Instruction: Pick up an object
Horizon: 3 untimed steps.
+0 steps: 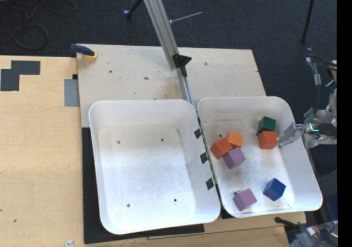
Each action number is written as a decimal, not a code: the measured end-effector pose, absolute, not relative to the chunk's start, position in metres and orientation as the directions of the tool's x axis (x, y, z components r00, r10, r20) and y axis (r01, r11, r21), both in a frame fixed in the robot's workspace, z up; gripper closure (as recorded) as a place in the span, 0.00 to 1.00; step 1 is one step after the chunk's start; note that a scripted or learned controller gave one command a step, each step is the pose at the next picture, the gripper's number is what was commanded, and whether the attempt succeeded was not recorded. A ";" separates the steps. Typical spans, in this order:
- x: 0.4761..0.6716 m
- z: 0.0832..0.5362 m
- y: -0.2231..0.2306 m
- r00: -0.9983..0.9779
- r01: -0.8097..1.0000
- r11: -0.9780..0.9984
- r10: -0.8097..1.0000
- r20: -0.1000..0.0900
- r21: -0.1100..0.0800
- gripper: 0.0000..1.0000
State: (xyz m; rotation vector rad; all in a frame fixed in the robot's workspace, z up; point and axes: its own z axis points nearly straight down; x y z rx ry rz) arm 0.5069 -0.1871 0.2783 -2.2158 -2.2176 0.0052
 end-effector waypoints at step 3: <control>0.493 0.168 -0.188 0.000 1.000 0.000 1.000 0.004 -0.008 0.00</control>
